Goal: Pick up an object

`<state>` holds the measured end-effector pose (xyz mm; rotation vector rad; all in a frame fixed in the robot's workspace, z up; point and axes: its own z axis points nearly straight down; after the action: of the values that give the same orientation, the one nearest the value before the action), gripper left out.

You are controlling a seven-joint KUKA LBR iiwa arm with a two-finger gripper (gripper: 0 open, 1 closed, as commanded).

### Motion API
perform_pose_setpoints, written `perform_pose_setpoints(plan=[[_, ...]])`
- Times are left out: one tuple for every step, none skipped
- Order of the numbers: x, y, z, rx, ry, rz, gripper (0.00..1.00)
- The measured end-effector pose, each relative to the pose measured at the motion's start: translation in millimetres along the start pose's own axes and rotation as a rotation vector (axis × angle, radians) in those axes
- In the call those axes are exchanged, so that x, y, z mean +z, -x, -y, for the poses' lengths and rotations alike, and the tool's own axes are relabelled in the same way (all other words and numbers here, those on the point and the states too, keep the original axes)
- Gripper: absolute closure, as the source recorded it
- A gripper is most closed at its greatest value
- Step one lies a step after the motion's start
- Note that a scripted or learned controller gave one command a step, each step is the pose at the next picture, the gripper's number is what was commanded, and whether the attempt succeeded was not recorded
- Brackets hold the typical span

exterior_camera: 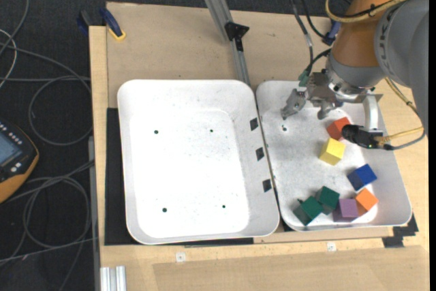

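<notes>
My gripper [310, 106] hangs over the far part of the right bin [293, 153], its two fingers spread apart with nothing between them. A red block [337, 127] lies just right of and below the gripper, and a yellow block [332, 151] sits a little nearer. At the bin's near right corner are a blue block [362, 176], an orange block [366, 199], a purple block [348, 208] and two green blocks [328, 197] [310, 209].
The left bin [184, 160] stands beside the right one, with black clips [259, 153] along the shared edge. A slanted metal pole [218, 3] rises behind the bins. Cables [41, 92] lie on the floor at left.
</notes>
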<state>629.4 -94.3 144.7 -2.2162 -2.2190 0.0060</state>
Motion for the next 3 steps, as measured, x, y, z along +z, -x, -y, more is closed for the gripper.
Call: perform_pose_setpoints(plan=[[-14.9, 0.2, -2.1, 0.001, 0.009, 0.000, 1.00], [-60.5, 4.7, -0.5, 0.002, 0.013, 0.002, 1.00], [-126.0, 5.7, 0.4, -0.001, 0.016, 0.003, 1.00]])
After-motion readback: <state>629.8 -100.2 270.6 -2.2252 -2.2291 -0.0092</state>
